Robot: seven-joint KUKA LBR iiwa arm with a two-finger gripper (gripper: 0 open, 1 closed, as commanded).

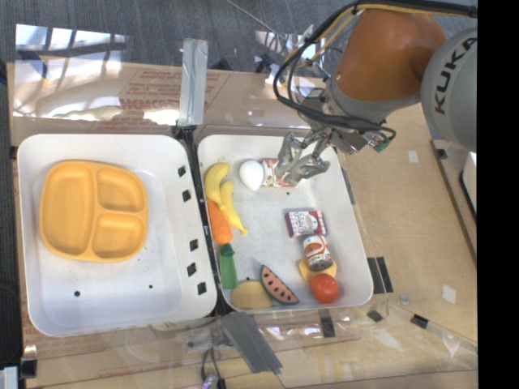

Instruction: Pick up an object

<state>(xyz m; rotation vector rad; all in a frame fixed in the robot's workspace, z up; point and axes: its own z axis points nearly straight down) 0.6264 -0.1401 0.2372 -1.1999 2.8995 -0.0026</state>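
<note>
Your end effector sits low in the right bin, over a small carton beside the egg; grip state unclear, can't tell. Toy food crowds this bin, yellow tray sits left. "KUKA" reads on the arm; package print unreadable.

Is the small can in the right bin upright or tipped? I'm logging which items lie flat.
Tipped. The can lies on its side on the right bin floor, its label facing up and one round end pointing toward the tomato.
</note>
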